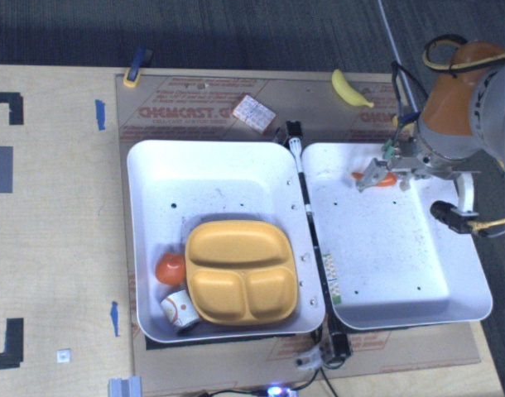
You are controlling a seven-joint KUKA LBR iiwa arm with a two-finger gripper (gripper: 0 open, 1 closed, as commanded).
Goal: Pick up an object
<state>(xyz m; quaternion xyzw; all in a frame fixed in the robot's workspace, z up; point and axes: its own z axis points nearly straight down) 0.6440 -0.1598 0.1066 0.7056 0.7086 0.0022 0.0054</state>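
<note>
The one camera looks down on two white bins set side by side on a cardboard sheet. The left bin (145, 222) holds a yellow tray (240, 271) with three compartments, lying flat toward the near edge. Just left of the tray sits a small orange ball (170, 267), partly tucked under the tray's rim. Below the ball lies a white can (179, 308) with an orange mark, tilted on its side and touching the tray's near-left corner; its label is too small to read.

The right bin (401, 271) has a small orange piece (385, 180) near its far wall. The piece is mostly covered by the gripper (375, 174), so its shape cannot be made out. The arm (459, 110) comes in from the right, its orange band at the upper right corner, where the frame edge cuts it off. The gripper's metal fingers point left and sit right over the orange piece; whether they are spread or closed, and whether they touch the piece, cannot be told from this angle.

Outside the bins, on the cardboard beyond them, lie a banana (352, 89) and a small patterned packet (253, 112). A blue and yellow clamp (137, 66) grips the sheet's far-left corner.
</note>
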